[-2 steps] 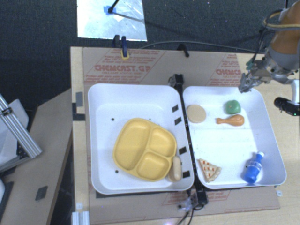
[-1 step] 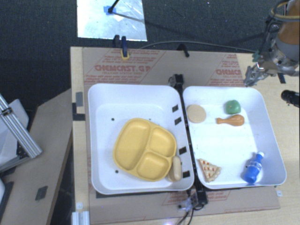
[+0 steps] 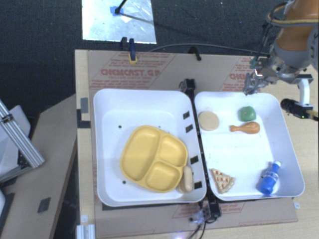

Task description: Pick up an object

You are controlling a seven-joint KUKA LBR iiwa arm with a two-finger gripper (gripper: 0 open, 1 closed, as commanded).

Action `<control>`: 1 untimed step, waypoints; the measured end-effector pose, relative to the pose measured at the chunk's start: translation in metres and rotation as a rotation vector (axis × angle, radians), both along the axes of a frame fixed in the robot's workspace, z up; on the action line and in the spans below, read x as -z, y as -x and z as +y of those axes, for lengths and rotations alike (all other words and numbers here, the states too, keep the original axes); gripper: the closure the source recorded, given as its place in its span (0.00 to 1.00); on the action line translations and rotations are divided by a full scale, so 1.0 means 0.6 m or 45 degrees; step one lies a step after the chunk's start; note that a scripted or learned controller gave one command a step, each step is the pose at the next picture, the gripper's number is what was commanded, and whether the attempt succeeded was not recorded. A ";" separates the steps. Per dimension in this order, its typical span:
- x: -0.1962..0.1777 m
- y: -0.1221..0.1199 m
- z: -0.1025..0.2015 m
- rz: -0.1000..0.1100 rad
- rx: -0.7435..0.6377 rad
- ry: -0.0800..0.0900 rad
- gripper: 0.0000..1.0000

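We see the gripper (image 3: pixel 250 87) poised over the far rim of the right white bin (image 3: pixel 284 133); whether it is apart or together we cannot tell. Just below it lies a green round toy (image 3: pixel 246 113), with a tan toy drumstick (image 3: pixel 245 128) beneath that. Farther down sits a blue plastic bottle (image 3: pixel 268 179).

You see the arm (image 3: pixel 294 39): grey rounded casing, an orange band (image 3: pixel 304 6) above the wrist, dark cables looped beside it, and a small metallic gripper (image 3: pixel 250 87).
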State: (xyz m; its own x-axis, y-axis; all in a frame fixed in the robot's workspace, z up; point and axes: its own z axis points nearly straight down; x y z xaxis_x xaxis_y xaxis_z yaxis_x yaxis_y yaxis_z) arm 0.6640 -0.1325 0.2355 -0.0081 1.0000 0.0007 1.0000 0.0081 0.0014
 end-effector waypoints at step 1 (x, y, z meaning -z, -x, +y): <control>0.014 0.001 0.102 0.001 -0.002 -0.001 1.00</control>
State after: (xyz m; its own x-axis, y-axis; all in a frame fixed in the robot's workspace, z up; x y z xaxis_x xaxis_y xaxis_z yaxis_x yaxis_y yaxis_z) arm 0.6635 -0.0711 0.2272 -0.0095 1.0000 0.0018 1.0000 0.0095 0.0008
